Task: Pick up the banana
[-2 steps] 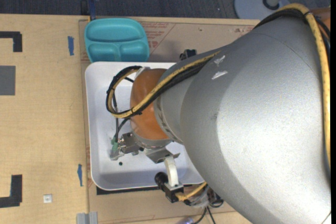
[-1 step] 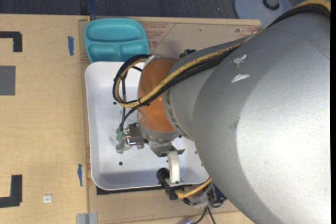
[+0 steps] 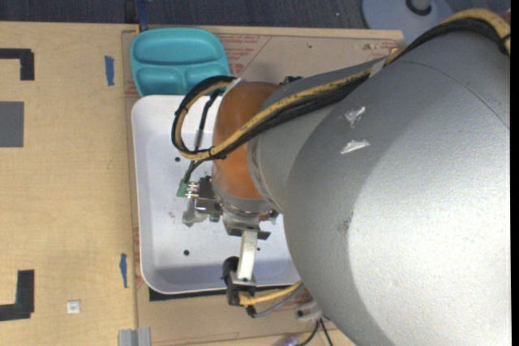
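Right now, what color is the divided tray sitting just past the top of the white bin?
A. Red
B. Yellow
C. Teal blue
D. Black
C. The tray with its compartments is a teal blue, lying on the cardboard bench just beyond the far rim of the white bin, where the arm reaches in.
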Controlling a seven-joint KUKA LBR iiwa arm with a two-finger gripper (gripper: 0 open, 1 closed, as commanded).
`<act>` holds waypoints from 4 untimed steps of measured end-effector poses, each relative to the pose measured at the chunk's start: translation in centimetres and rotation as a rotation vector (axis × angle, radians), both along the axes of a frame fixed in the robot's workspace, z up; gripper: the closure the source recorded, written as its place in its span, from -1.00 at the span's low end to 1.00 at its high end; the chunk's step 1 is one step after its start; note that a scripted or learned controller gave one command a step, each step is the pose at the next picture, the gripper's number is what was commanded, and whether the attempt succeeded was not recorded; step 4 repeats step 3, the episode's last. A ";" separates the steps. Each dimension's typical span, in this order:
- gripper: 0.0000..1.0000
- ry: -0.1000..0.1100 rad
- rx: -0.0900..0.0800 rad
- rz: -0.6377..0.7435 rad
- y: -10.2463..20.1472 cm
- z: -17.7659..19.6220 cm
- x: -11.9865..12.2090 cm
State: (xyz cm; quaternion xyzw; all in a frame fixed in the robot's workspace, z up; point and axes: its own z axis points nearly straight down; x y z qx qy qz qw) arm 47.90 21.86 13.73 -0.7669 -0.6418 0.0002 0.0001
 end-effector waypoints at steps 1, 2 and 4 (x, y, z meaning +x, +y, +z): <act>-1.00 0.000 0.000 0.017 -7.1 8.8 0.7; -1.00 0.004 0.000 0.044 -2.4 -4.0 -0.1; -1.00 0.000 0.000 -0.013 0.6 -2.1 0.0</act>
